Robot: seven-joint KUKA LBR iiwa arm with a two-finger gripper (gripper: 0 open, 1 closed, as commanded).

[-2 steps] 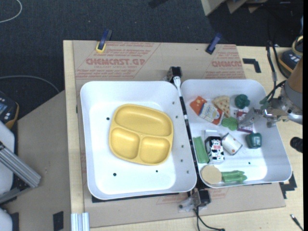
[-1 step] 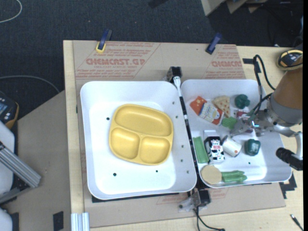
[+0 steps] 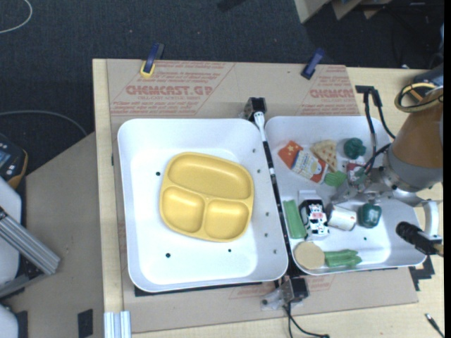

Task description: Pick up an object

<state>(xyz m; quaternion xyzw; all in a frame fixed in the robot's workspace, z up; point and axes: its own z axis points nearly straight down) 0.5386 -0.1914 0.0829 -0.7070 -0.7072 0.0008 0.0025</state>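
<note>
The tool [image 3: 356, 189] hangs low in the right white bin [image 3: 366, 258], beside a white cylinder [image 3: 342, 219] at its 7 o'clock; I cannot tell its opening.

A single camera hangs fixed above the counter [image 3: 211, 83] and looks down on it at a slant, from far enough off to take in both white bins whole. The left bin [image 3: 134, 189] sits near the middle of the view and the right bin [image 3: 373, 248] runs toward its right edge. The far side of the counter lies toward the top, with dark carpeted floor [image 3: 106, 20] beyond it and to the left; the near side lies toward the bottom. The arm [image 3: 416, 146] enters from the right, over the right bin.
</note>
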